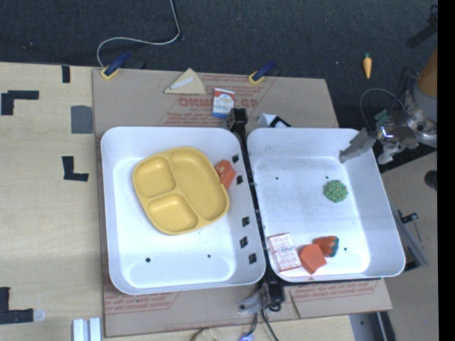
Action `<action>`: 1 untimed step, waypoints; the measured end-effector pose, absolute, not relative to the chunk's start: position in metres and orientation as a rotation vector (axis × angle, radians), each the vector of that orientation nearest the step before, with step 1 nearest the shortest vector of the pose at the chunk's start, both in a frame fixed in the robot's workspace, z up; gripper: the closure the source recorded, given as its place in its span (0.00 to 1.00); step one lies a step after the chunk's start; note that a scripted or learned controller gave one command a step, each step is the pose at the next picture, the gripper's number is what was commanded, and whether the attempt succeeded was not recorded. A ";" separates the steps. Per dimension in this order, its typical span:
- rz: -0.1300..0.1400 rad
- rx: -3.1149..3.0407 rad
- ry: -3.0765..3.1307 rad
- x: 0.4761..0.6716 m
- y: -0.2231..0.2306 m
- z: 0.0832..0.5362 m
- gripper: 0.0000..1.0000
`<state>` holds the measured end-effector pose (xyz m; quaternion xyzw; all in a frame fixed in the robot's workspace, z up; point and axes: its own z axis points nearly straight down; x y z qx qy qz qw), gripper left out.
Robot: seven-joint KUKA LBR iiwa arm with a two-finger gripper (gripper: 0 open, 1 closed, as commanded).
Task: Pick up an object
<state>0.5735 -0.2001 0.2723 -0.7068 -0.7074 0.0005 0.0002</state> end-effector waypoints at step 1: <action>0.004 -2.219 -2.219 0.596 -0.224 0.170 0.00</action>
